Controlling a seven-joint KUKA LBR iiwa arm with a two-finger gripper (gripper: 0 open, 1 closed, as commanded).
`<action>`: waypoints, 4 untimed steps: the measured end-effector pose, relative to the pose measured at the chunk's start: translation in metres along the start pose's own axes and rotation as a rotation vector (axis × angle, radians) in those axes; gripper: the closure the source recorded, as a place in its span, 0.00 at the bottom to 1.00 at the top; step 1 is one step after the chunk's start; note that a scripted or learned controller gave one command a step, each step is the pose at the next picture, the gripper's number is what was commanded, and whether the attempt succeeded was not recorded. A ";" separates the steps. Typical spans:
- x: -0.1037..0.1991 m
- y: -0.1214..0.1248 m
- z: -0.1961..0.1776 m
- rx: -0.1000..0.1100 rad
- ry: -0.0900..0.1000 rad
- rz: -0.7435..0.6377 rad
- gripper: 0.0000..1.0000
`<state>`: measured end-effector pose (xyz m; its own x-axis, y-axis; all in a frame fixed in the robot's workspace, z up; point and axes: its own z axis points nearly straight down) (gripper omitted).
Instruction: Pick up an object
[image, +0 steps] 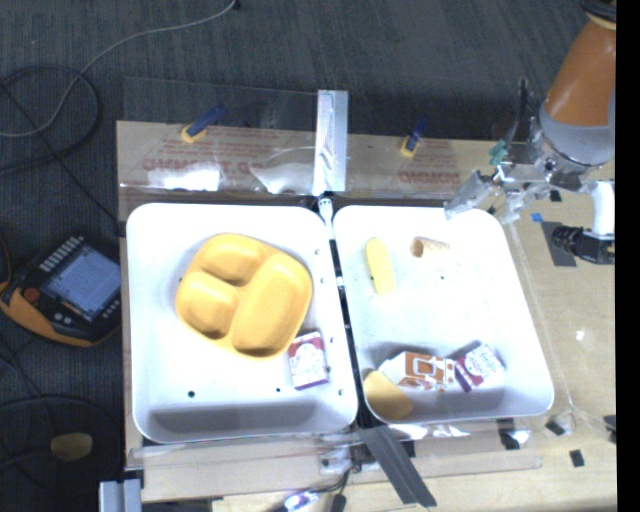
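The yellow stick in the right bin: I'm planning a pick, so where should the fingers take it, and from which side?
Probably at mid-length of the yellow stick, coming straight down, fingers across its narrow width. It lies flat and alone on the right bin floor, long axis running near to far.

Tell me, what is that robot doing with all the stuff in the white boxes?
The robot arm is trying to pick something up. Its gripper hangs over the far corner of the right bin and holds nothing. That bin has a yellow stick, a small tan piece and some crumpled packets. The left bin has a big yellow divided dish and a little carton.
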<state>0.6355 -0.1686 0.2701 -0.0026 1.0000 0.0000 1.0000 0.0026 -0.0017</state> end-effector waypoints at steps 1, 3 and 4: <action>0.043 0.017 0.124 0.001 0.000 -0.220 0.00; 0.056 0.036 0.170 -0.009 -0.006 -0.346 1.00; 0.056 0.036 0.170 -0.008 -0.005 -0.346 0.00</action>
<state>0.6709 -0.1123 0.1001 -0.3414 0.9399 -0.0059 0.9399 0.3415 0.0055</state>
